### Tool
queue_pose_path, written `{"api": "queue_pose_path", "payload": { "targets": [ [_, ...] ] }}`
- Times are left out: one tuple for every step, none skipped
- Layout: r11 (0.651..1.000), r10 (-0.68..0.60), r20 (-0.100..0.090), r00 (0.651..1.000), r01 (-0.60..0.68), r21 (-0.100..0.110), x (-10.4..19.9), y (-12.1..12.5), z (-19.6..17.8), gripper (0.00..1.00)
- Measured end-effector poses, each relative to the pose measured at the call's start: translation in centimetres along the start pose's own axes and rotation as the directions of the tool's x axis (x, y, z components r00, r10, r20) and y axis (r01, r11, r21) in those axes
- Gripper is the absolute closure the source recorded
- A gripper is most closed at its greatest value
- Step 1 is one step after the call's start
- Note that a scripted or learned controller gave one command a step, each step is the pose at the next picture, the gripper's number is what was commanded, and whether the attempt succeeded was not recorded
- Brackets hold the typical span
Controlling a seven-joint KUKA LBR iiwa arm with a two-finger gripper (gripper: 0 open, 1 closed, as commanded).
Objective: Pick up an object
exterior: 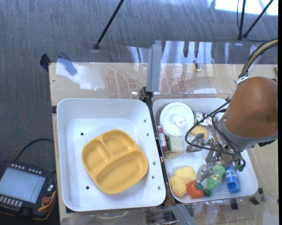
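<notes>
My gripper (207,168) hangs low over the right bin (251,172), below the arm's orange band (251,108). It is right above a green bottle (215,178) that lies tilted at the bin's front. A blue bottle (232,180) lies just to the right of the green one. A red tomato (194,189) and yellow corn (178,186) sit to the left, with a yellow lemon-like piece (185,174) behind them. At the bin's back left stands a white lidded jar (177,120). The arm hides part of the bin's right side.
The left bin (70,121) holds a yellow divided plate (114,161). A small red-capped bottle (162,138) lies along the right bin's left wall. A handheld control pendant (21,187) lies on the floor at the lower left. Tripod legs stand behind the bench.
</notes>
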State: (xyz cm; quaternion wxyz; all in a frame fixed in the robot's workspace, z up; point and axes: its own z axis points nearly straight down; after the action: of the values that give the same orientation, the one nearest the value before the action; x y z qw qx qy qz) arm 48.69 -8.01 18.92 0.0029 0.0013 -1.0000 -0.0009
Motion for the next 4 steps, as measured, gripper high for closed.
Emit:
{"api": "queue_pose_path", "payload": {
  "targets": [
    [0.994,-0.112,0.006,0.994,0.112,0.0,-1.2,-3.3,8.0,0.0],
    [0.995,-0.104,0.004,0.995,0.104,0.004,-5.3,-1.4,10.1,0.0],
    [1.0,-0.025,0.001,1.0,0.025,-0.001,-3.7,-5.6,10.4,0.0],
    [1.0,-0.025,0.002,1.0,0.025,0.0,0.1,-5.5,10.4,0.0]
  ]
}}
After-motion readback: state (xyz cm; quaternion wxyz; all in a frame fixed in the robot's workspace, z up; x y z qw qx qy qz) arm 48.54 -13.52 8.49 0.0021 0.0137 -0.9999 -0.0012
